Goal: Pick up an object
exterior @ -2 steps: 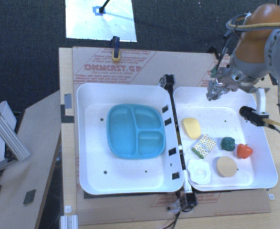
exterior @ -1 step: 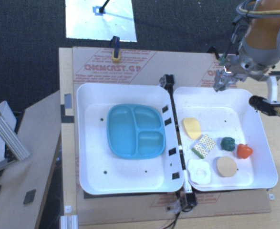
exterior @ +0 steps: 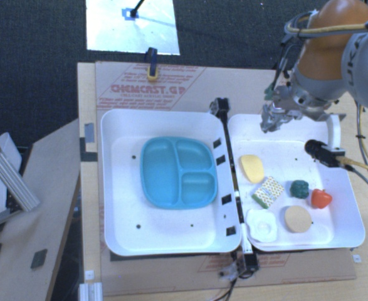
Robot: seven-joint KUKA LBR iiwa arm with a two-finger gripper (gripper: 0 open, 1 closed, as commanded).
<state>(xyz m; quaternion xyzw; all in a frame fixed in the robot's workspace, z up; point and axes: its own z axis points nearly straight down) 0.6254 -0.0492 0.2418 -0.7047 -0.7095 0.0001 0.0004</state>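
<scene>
five small items (exterior: 283, 196) lie below the hand (exterior: 270, 123); its grip state unclear.

Gripper (exterior: 268, 125) above right bin's (exterior: 343, 234) far edge, blue divided plate (exterior: 177, 172) in left bin (exterior: 118, 231), small items near right bin's front edge

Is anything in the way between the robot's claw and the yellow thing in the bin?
Nothing visible is. The gripper hangs over the far edge of the right bin, and bare white floor lies between it and the yellow piece.
</scene>
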